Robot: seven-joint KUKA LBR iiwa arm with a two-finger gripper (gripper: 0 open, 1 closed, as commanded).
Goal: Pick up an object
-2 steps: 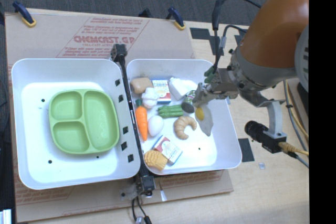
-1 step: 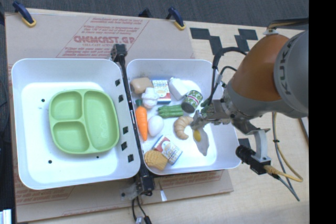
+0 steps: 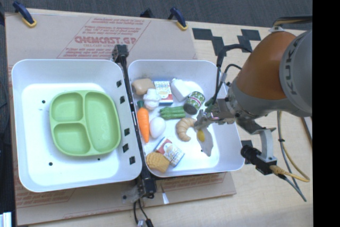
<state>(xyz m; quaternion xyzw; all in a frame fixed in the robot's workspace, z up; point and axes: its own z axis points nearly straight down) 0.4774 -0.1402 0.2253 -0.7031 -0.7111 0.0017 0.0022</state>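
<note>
My gripper (image 3: 203, 124) is down in the right bin (image 3: 229, 159) beside the croissant (image 3: 184, 128), likeliest pick there; can't tell its opening; green tray (image 3: 85, 123) sits alone in left bin (image 3: 21, 167).

Arm (image 3: 276, 80): grey housing, broad orange band, partial "KU" lettering seen on the grey shell at right frame edge. Black cables looped above the wrist; a black connector block with yellowish cable, possibly a sensor lead, at lower right.
</note>
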